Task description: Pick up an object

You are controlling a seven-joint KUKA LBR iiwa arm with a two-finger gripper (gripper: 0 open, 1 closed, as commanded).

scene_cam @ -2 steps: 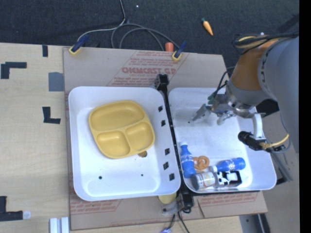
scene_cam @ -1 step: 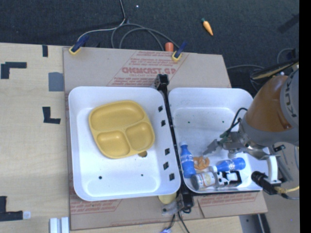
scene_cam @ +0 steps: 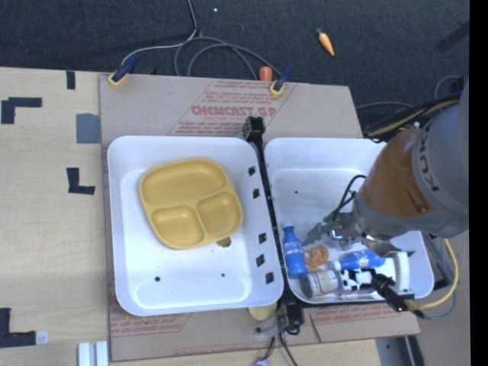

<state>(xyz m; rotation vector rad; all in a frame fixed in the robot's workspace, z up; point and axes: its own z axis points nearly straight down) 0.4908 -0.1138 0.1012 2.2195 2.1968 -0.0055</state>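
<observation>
Right bin [scene_cam: 305, 152], near corner: blue bottle [scene_cam: 291, 252], clear jar [scene_cam: 323, 283] and small toys heaped close together, gripper [scene_cam: 345, 235] low among them, its grip impossible to judge; best to settle squarely over one piece, avoiding neighbours.

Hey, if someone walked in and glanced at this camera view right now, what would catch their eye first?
Probably the yellow divided plate, lying alone in the left bin, bright against the white. Next, the grey arm with its orange band reaching from the right over the right bin, where a blue bottle and a clear jar crowd the near corner.
</observation>
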